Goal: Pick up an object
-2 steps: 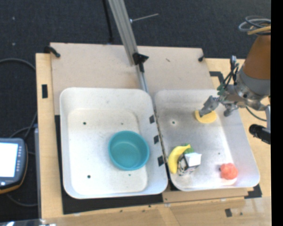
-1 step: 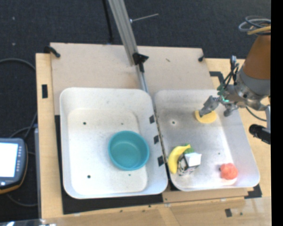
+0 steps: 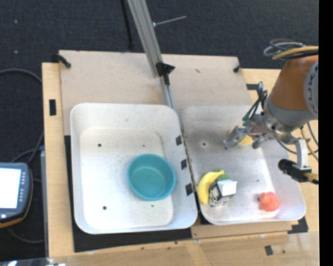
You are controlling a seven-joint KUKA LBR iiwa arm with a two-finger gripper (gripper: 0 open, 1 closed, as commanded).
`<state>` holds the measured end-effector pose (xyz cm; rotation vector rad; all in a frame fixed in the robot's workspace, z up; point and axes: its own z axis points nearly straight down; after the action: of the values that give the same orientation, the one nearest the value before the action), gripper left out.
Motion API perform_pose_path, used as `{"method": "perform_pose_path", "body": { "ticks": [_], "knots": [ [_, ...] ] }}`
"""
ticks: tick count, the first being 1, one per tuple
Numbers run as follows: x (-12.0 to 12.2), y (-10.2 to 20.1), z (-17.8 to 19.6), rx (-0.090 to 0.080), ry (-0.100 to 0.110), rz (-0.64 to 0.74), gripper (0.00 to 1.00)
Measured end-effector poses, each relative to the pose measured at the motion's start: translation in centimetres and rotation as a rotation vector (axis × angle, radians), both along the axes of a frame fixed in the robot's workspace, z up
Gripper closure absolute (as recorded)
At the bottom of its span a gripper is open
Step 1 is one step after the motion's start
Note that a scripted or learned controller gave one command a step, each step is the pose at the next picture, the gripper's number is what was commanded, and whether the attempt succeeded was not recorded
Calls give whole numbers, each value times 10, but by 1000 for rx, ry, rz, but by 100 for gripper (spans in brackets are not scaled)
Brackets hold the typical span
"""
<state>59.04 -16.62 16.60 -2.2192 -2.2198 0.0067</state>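
Hand [image 3: 245,139] poised low over right white bin [image 3: 211,123], fingers apart around small yellow object [image 3: 246,140]. Closure best made squarely before lift; grip unconfirmed.

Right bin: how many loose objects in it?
4 visible. Banana and small white box touching near the front left, red object at front right, a yellow piece under the gripper, partly hidden; more may be hidden.

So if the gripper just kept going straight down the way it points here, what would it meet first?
Probably the small yellow object lying right under the gripper in the right bin; otherwise the bin's bare floor. From this slanted view, depth is hard to judge.
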Motion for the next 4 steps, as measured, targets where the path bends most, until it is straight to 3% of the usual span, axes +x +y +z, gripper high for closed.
{"method": "perform_pose_path", "body": {
  "ticks": [1, 2, 3, 4],
  "knots": [
    [1, -10, -47, -1, -1, -2, 0],
    [0, -12, -66, -2, -3, -3, 0],
    [2, -13, -54, -1, -9, -6, 100],
    [11, -8, 5, 0, -13, 3, 100]
  ]
}}
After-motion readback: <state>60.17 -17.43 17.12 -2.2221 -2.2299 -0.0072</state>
